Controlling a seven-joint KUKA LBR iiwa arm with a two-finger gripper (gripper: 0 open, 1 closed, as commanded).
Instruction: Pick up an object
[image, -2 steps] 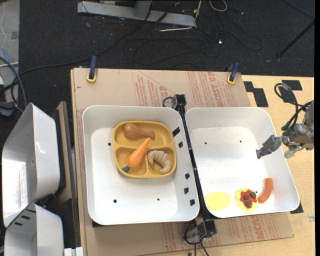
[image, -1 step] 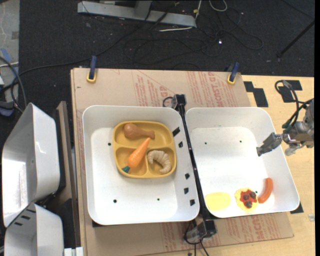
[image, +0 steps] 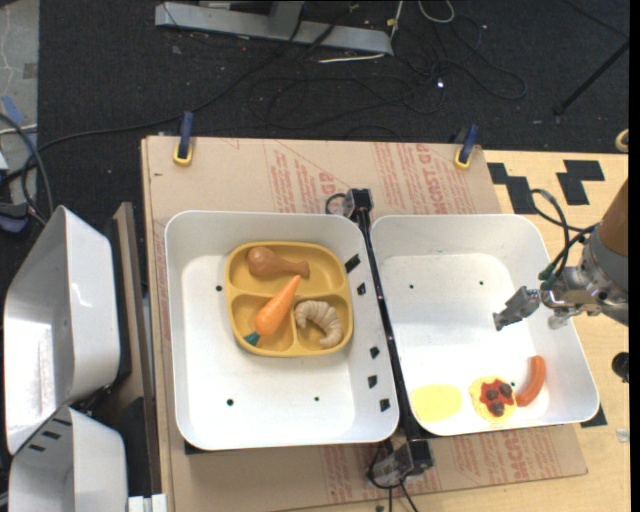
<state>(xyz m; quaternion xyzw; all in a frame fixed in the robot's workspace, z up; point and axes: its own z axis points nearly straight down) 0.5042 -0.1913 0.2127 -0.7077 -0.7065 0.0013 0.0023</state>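
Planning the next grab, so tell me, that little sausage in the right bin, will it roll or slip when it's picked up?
The sausage is a smooth rounded rod, so it will probably roll if nudged sideways. Its glossy skin may slip in a loose pinch. It looks like a small toy, likely light, and it lies near the bin's wall, which may crowd the approach.

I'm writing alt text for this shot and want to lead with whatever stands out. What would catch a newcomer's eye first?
First the yellow divided plate in the left bin, holding a toy drumstick, a carrot and a shrimp. Next, the claw reaching in over the right bin. Along that bin's near edge lie a yellow disc, a small pizza piece and a sausage.
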